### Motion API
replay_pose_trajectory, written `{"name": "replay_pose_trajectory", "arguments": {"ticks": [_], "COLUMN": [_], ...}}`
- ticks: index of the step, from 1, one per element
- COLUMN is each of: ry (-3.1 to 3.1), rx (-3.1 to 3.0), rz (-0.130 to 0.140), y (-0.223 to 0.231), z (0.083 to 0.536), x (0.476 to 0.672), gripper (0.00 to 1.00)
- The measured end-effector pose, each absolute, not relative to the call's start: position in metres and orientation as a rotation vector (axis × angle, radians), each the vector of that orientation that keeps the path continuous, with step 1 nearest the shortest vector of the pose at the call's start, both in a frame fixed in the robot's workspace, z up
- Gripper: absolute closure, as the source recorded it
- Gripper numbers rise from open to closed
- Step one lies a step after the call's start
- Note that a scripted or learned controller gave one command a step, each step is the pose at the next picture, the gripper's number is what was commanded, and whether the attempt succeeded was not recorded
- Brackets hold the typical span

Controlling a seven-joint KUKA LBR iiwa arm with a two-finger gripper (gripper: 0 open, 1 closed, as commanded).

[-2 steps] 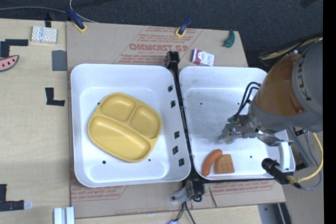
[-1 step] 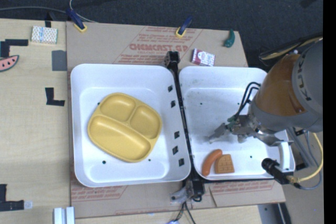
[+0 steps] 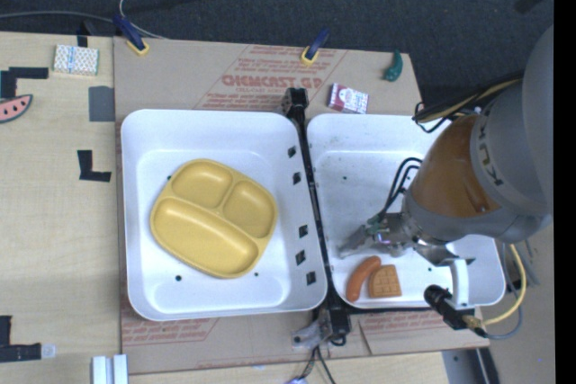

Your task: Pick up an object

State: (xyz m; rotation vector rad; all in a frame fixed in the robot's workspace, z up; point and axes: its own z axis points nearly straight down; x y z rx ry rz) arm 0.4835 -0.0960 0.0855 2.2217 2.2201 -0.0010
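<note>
An orange-red toy sausage (image 3: 363,277) and a tan waffle piece (image 3: 386,281) lie side by side at the front of the right bin (image 3: 360,148). My gripper (image 3: 392,250) hovers just behind and above them. Its fingers (image 3: 353,240) are spread wide to the left and right, so it is open with nothing between them. A yellow divided plate (image 3: 214,216) lies in the middle of the left bin (image 3: 144,193). The arm's orange band and grey body cover the right part of the right bin.
A black divider with clips (image 3: 304,193) runs between the two bins. A small red-and-white packet (image 3: 346,98) and a green object (image 3: 393,66) lie on the cardboard behind the right bin. Cables hang at the front right corner (image 3: 486,319).
</note>
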Motion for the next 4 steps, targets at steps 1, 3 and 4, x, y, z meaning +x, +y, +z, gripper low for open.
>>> {"name": "replay_pose_trajectory", "arguments": {"ticks": [1,3,4], "ry": [2.222,2.217,2.218], "rx": [2.222,2.221,2.221], "rz": [0.000,0.001,0.001], "y": [-0.0967,-0.0963,-0.0963], "z": [0.0854,0.0953,0.0953], "x": [0.4836,0.4843,0.4842], "gripper": [0.00,1.00,0.00]}}
